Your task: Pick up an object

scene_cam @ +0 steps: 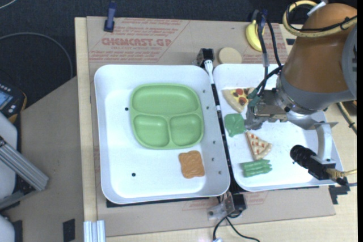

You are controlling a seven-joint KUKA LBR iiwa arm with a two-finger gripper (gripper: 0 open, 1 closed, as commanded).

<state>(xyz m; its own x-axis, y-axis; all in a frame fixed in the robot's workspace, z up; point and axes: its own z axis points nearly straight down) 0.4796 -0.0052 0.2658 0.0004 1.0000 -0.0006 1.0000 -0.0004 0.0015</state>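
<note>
My gripper (253,115) hangs low over the left part of the right bin (295,178), under the grey and orange arm. Just to its left lies a green lump (233,123), very close to the gripper. A pizza slice (237,96) lies above it near the bin's back left corner. A second pizza slice (258,146) lies just below the gripper, and a green bean pod (256,168) rests near the front edge. In the left bin (113,139) a green divided plate (167,115) sits in the middle, with a brown toast piece (191,164) in front of it.
Behind the bins on the cardboard lie a tan round disc (229,55), a yellow banana-like piece (254,35) and a blue clip (110,17). The rim between the two bins (218,116) runs just left of the green lump.
</note>
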